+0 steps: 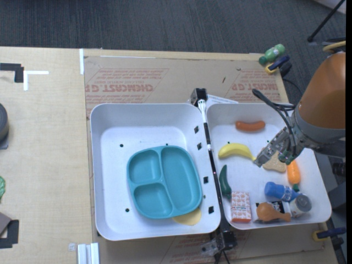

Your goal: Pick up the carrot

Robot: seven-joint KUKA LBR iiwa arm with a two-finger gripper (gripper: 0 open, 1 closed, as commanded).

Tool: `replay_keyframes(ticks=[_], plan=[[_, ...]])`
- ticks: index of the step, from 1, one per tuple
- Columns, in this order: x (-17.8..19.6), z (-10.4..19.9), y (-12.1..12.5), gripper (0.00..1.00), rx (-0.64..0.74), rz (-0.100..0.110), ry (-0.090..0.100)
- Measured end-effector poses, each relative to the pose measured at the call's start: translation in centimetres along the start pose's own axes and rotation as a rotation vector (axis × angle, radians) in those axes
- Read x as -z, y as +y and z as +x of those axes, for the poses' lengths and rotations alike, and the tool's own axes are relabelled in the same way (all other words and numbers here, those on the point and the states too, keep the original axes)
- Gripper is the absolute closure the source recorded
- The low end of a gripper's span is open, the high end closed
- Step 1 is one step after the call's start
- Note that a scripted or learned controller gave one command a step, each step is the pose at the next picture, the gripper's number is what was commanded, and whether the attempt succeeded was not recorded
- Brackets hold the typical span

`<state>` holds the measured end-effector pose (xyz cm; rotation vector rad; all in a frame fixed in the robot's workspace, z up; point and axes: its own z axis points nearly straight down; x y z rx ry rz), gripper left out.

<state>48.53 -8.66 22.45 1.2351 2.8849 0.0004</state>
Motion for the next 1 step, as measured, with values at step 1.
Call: replay_keyframes(ticks=[1], plan=[[1.83, -4.46, -4.96, 1.0, 0.317, 0.0, -0.004]])
